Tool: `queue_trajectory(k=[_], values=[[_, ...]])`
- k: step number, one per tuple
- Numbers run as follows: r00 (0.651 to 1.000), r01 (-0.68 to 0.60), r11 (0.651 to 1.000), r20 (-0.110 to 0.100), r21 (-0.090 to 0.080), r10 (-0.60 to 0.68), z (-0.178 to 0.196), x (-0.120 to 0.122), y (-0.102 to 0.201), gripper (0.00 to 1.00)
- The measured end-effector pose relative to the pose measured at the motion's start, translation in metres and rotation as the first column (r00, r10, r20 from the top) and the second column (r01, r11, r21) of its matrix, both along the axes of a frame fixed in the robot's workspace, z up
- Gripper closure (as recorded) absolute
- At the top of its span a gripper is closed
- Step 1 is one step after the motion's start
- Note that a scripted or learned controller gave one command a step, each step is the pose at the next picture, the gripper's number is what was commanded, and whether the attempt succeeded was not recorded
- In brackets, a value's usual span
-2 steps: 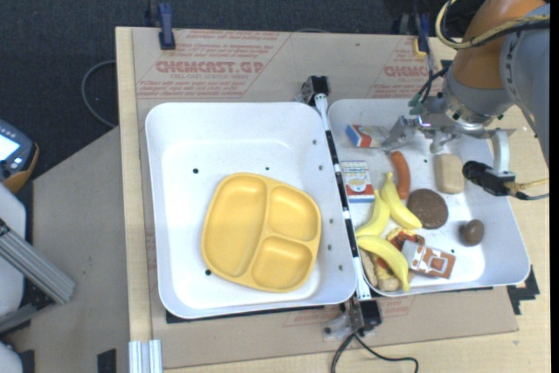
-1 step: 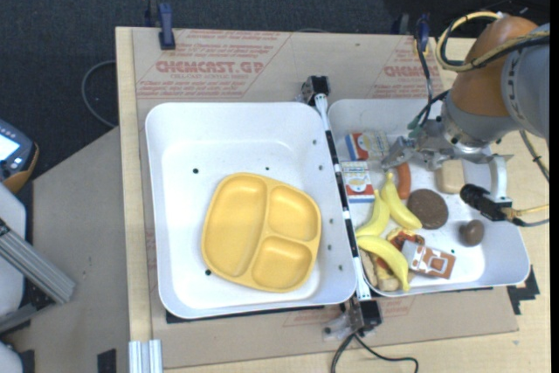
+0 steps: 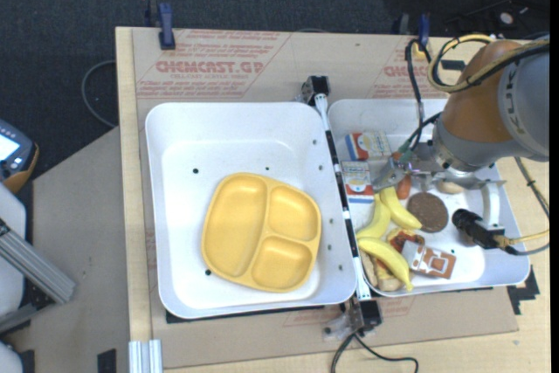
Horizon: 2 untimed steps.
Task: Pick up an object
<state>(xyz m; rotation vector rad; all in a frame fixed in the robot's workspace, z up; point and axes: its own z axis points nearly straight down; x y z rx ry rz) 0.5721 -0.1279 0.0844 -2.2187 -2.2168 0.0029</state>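
Dark carpet around a plywood surface point(image 3: 218, 65) carrying two white bins. Left bin point(image 3: 175, 135) has a yellow divided plate point(image 3: 260, 230). Right bin point(image 3: 507, 271) is cluttered — bananas point(image 3: 384, 231), brown round disc point(image 3: 428, 211), small printed packets point(image 3: 360, 155), a red-and-white card point(image 3: 434, 260). Arm point(image 3: 489, 113) reaches in from the right, jaws point(image 3: 397, 175) low over the pile just above the bananas — open or closed, cannot tell.
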Motion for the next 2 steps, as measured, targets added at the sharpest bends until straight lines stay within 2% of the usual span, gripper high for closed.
queue_trajectory(k=[1,2], values=[[1.000,0.000,1.000,0.007,-0.002,0.000,0.011,0.003,-0.001,1.00],[1.000,-0.006,1.000,0.017,-0.002,0.006,0.145,-0.024,0.044,1.00]])
